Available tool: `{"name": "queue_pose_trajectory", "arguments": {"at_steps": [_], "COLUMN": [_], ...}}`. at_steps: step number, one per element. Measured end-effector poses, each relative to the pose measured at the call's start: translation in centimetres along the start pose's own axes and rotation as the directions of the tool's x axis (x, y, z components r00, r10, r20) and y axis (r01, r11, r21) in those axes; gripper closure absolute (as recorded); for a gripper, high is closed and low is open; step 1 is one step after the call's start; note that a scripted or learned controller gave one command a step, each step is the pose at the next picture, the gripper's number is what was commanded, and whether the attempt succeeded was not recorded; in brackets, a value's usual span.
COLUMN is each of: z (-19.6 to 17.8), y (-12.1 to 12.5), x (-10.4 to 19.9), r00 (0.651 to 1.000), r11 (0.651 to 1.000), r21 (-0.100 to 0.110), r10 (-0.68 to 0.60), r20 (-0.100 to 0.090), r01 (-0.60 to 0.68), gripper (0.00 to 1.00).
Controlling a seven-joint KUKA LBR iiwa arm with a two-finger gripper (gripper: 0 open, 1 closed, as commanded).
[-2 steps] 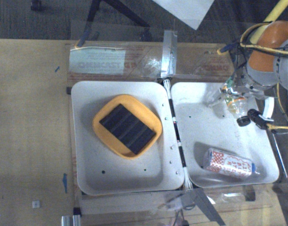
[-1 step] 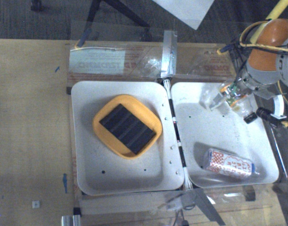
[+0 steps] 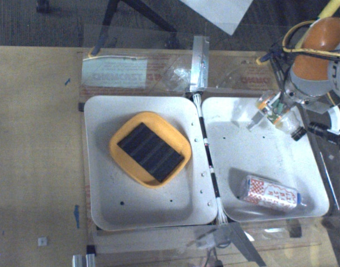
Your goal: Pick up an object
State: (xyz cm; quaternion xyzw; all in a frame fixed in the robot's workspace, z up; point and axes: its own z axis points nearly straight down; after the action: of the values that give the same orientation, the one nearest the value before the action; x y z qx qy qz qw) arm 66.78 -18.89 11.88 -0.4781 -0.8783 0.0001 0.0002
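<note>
1. Bench [image 3: 30, 149]: a tan surface bearing two shallow white bins side by side, meeting along a central seam.
2. Left bin [image 3: 103, 204]: holds one item, a yellow-rimmed pad with a dark ribbed panel [image 3: 150, 149], lying flat and turned askew near the bin's centre.
3. Right bin [image 3: 320, 199]: holds a red-and-white patterned tube [image 3: 271, 192] lying on its side at about 6 o'clock in the bin, close to the near wall.
4. Arm [image 3: 320, 46]: enters at 2 o'clock of the view, its orange band above the wrist.
5. Gripper [image 3: 264, 113]: over the right bin's far corner at about 12 o'clock, well apart from the tube. Nothing is seen in it; how it is set cannot be told.
6. Risks, as judged: the tube is round and may roll or squirt out under an off-centre pinch; its place near the wall may foul a descent; the pad looks too broad to span.
</note>
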Motion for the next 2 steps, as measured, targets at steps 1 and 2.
{"name": "queue_pose_trajectory", "arguments": {"at_steps": [1, 2], "z": [-5.4, 0.1], "y": [0.4, -7.0], "x": [0.5, 4.9], "r00": [0.989, 0.906], "r11": [0.989, 0.906], "r21": [-0.005, -0.002], "r10": [-0.151, -0.423], "r20": [0.007, 0.002], "r01": [0.151, 0.423], "gripper": [0.00, 0.00]}}
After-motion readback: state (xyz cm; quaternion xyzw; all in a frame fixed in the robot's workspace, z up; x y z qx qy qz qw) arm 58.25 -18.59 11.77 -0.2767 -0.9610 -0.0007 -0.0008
